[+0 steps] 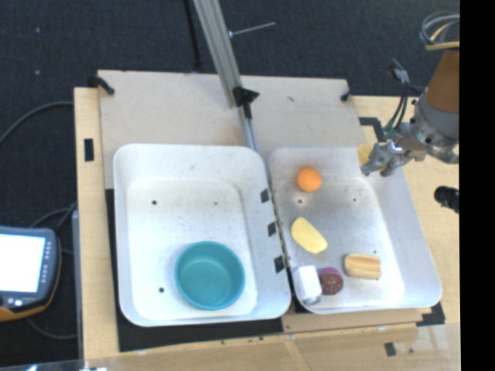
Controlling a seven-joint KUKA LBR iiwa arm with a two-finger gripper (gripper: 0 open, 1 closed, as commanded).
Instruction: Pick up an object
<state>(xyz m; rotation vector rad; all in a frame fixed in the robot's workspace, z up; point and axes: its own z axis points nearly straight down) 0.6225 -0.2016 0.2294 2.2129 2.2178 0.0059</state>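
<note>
The orange ball [309,180] sits in the right bin [402,230], your landmark, near its far wall. The gripper [381,161] hovers over that bin's far right rim; you cannot tell its grasp state.

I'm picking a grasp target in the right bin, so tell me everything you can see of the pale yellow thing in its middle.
The pale yellow object is a smooth, rounded oblong, matte and evenly coloured, perhaps plastic or foam. It lies flat on the floor of the right bin, its long axis slanting from upper left to lower right. It sits near the bin's left wall, below the orange ball and above the white block. Nothing touches it, and the gripper is off at the bin's upper right corner.
</note>
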